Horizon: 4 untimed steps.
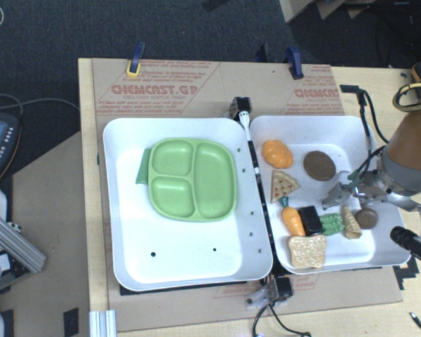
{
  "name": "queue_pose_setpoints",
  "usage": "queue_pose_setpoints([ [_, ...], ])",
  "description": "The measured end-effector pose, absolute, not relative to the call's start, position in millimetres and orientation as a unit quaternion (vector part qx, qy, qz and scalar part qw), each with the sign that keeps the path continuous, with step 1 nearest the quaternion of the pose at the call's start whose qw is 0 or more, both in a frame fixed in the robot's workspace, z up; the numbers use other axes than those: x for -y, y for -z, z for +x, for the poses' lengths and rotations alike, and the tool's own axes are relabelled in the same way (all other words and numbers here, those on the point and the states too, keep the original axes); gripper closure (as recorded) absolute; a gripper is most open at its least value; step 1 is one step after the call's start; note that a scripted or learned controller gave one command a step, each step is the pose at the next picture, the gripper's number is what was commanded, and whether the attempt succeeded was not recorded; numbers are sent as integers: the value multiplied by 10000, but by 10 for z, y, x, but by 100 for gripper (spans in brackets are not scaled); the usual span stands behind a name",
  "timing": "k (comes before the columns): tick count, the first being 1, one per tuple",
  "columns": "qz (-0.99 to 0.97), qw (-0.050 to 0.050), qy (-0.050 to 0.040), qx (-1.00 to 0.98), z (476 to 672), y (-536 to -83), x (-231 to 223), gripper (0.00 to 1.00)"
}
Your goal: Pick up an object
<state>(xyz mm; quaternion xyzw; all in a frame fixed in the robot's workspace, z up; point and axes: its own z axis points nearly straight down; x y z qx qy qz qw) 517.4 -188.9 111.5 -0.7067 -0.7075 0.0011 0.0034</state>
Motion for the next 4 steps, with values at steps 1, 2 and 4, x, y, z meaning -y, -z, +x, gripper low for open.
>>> queue_pose_setpoints([
  [1,-7070,25,-8,7072,5168,-826,1879,0],
  [2,-7072,-3,0,7070,5178,-951,1888,100],
  [4,-7066,-40,16,7076,5165,-2217,1862,100],
])
